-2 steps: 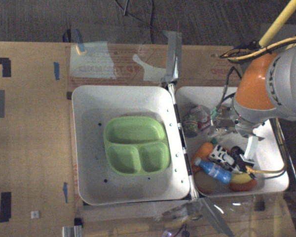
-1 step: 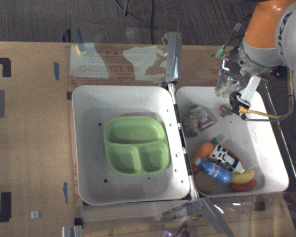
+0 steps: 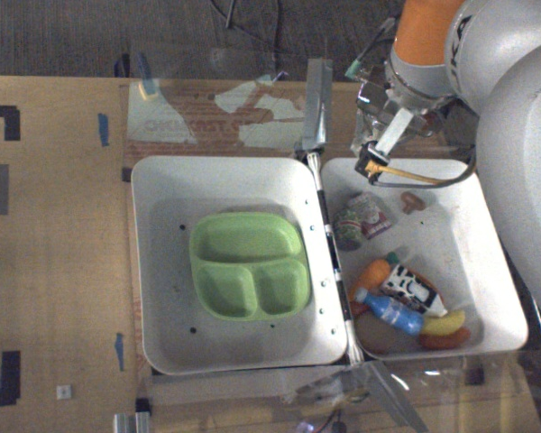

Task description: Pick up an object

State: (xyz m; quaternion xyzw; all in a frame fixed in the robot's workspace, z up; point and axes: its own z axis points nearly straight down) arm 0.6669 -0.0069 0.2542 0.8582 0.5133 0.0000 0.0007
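Note:
My gripper (image 3: 379, 120) hangs over the far left corner of the right bin (image 3: 487, 242), above its rim. Nothing shows beneath it. Below it in the bin lies a crumpled green and pink packet (image 3: 361, 219), with a small brown piece (image 3: 412, 202) to its right. Near the front of the bin an orange carrot (image 3: 371, 278), a black-and-white patterned toy (image 3: 409, 287), a blue bottle (image 3: 392, 312), a yellow banana (image 3: 444, 323) over a red piece (image 3: 446, 338), and a tan disc (image 3: 375, 334) are heaped together.
The left bin (image 3: 158, 206) holds a green divided plate (image 3: 250, 264) at its middle. A metal bar (image 3: 317, 106) runs back from between the two bins. The arm's grey body (image 3: 523, 152) looms over the right bin's right side.

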